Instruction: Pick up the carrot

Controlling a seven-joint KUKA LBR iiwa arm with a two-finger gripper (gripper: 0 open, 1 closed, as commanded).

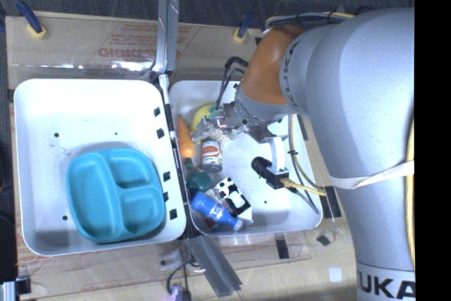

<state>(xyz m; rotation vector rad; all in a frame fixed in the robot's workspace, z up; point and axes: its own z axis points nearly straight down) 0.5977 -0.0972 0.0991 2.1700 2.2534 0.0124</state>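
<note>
The slim orange carrot (184, 138) lay untouched against the left wall of the right-hand shallow white bin (303, 218), not yet picked up, while the gripper (215, 120) hovered just beside it, its state impossible to tell.

Arm: smooth grey casing (366, 95) with soft sheen, glossy orange band (266, 74).
Bins: white matt plastic, left bin (42, 109), right bin (296, 211) under the gripper.
Tray: light-blue divided plastic tray (116, 194), smooth, slightly glossy.
Carrot: orange carrot (184, 139), left of the gripper, matt skin.
Bench: brown printed cardboard sheet (127, 42), dull.
</note>
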